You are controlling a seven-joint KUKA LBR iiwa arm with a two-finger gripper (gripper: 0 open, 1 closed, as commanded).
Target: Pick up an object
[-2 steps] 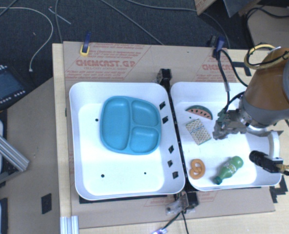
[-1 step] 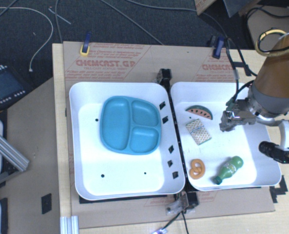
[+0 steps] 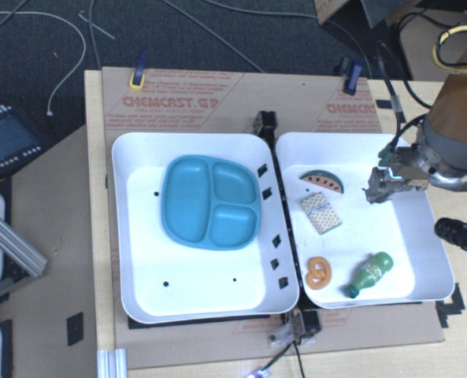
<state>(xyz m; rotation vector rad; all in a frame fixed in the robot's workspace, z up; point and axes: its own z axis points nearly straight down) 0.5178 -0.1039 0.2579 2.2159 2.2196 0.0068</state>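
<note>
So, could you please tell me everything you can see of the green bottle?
The green bottle looks like a plastic toy: rounded green body, paler neck. It lies on its side on the floor of the right bin, near the front wall, neck pointing up-right, apart from the pretzel to its left.

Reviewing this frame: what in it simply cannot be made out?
- Camera view: the arm is cut off by the right edge above its wrist.
- Camera view: how high the gripper is above the right bin; one slanted view gives no depth.
- Camera view: the print on the patterned packet is too small to read.
</note>
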